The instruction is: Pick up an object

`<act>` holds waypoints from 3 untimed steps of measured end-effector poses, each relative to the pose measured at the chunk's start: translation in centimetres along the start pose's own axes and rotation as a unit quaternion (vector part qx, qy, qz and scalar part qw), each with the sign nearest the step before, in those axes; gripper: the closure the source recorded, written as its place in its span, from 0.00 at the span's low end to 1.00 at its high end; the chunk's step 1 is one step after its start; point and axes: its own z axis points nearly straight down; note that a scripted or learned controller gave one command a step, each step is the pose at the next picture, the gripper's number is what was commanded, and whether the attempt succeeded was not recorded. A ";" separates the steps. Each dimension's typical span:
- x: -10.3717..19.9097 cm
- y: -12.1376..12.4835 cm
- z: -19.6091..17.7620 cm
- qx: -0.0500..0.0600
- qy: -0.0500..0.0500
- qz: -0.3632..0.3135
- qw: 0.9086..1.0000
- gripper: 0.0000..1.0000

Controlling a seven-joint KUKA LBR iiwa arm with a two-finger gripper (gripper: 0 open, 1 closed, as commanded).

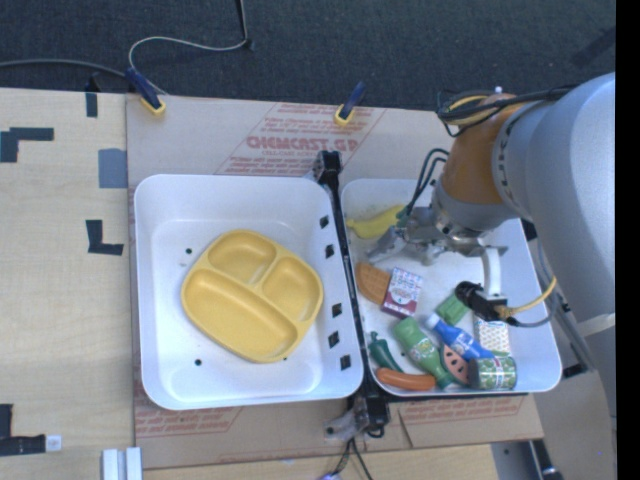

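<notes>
My gripper [412, 238] hangs low over the upper part of the right bin [535, 298], below the arm's orange band. Just to its left lies a yellow banana-like piece [373, 222]. Below it sit a brown bread slice [371, 282] and a small red and white carton [404, 291]. Farther toward the front of this bin are a green bottle [418, 339], a blue bottle [455, 336], a hot dog [404, 378], a green can [495, 372] and a white packet [493, 335]. I see no object between the fingers.
The left bin [160, 268] holds a yellow divided plate [252, 294]. A black divider clip [327, 164] sits where the two bins meet. The arm's grey body covers the right side of the right bin. Cardboard and cables lie behind the bins.
</notes>
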 end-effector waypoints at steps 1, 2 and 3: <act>0.6 5.7 0.2 0.009 0.000 -0.001 1.000 0.00; 0.6 5.6 -0.8 0.012 -0.001 -0.001 1.000 1.00; 0.6 5.6 -0.8 0.011 -0.001 -0.001 1.000 0.00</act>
